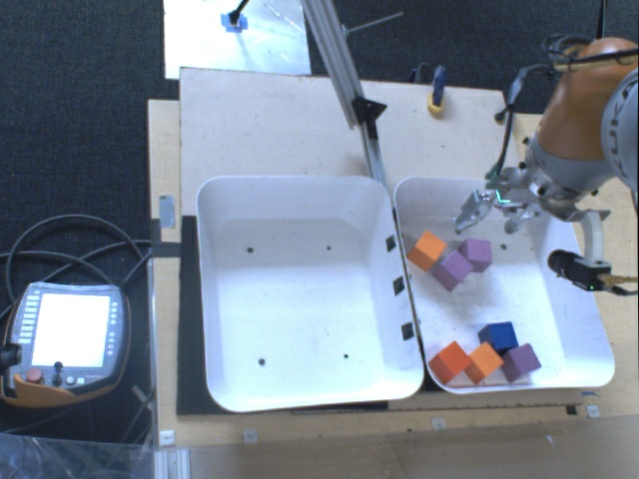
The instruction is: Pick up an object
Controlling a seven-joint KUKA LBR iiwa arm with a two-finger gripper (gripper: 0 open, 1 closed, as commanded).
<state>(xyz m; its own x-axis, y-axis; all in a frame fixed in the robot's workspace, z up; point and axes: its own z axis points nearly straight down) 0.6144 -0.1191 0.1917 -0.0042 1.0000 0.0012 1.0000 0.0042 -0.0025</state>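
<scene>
Dark carpet floor [80, 88] all around, on the left and along the top. Down at the left, a grey hand screen [65, 342] with black cables looping round it. Next, a pale wooden bench [300, 118], speckled, with a shiny sheet at its top left corner and a slanted metal pole [334, 53] coming down to the bins. A small yellow and blue clamp [437, 93] near the bench's back edge.

Two white bins, side by side and touching. Left bin [230, 208]: just a few tiny dark dots on its floor. Right bin [589, 352]: seven blocks, counted so. Three orange, three purple, one blue. Up near the middle, one orange block [429, 250] touching two purple blocks [464, 260]. Down at the front edge, two orange blocks [466, 361], a blue block [498, 335] just behind them, and one purple block [521, 361] to their right, all packed close.

At the right, the grey arm with its orange band [584, 93]. Gripper [477, 211] hanging over the back of the right bin, just above the purple pair, fingers spread a little, nothing between them.
</scene>
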